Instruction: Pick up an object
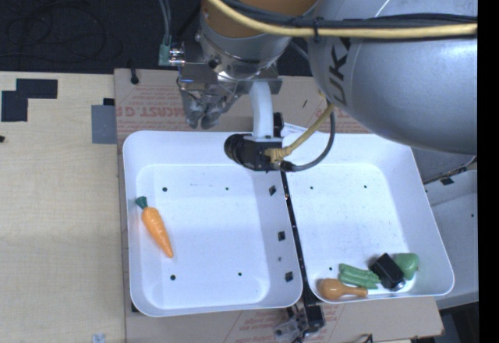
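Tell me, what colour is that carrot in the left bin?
Orange with a small green top; the carrot shows clearly in the camera view.

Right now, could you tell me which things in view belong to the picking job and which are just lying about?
For the job:
- toy carrot, left bin
- green pod, black block, green piece, tan gourd, right bin
- pincer

Just lying about:
- cardboard sheet
- yellow cable

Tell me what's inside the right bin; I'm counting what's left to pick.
The right bin holds a cluster in its near corner: a green pod-like piece, a tan piece, a black object and another green item partly hidden behind it.
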Robot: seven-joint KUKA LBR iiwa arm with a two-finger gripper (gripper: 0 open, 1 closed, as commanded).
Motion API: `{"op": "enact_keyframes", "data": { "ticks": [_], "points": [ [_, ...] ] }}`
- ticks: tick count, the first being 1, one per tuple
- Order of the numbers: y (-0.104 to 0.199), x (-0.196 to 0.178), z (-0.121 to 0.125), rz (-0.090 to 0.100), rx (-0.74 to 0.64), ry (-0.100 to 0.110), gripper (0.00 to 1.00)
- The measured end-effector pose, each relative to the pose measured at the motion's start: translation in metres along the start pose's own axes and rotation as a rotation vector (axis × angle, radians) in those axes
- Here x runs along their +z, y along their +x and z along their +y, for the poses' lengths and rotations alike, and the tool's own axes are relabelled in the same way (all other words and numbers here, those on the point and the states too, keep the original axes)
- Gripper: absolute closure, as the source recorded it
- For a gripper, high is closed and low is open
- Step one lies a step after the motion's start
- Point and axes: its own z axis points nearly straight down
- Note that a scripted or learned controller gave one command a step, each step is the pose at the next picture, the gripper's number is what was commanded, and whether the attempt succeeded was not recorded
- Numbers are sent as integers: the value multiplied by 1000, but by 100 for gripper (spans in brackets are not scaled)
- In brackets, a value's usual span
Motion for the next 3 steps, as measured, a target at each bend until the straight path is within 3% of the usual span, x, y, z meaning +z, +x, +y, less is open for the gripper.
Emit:
{"op": "enact_keyframes", "data": {
  "ticks": [1,2,3],
  "points": [
    [-35,75,-6,-5,9,7,100],
    [2,29,33,1,4,-8,100],
    [-44,32,0,-2,9,0,100]
  ]
}}
